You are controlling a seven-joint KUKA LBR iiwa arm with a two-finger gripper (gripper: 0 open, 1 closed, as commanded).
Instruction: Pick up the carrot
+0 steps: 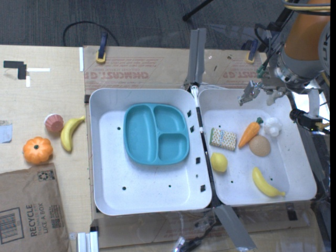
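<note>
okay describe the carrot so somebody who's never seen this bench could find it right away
Look in the right-hand white bin, toward its far right part. The carrot lies there tilted, just left of a white object and above a tan egg-shaped thing. It is the only orange piece in that bin, tapered, with a green top.

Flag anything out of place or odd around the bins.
Three toy foods lie outside the bins on the bench, left of the left bin: a pumpkin, a banana and a pink cupcake-like piece. Nothing looks spilled or damaged.
</note>
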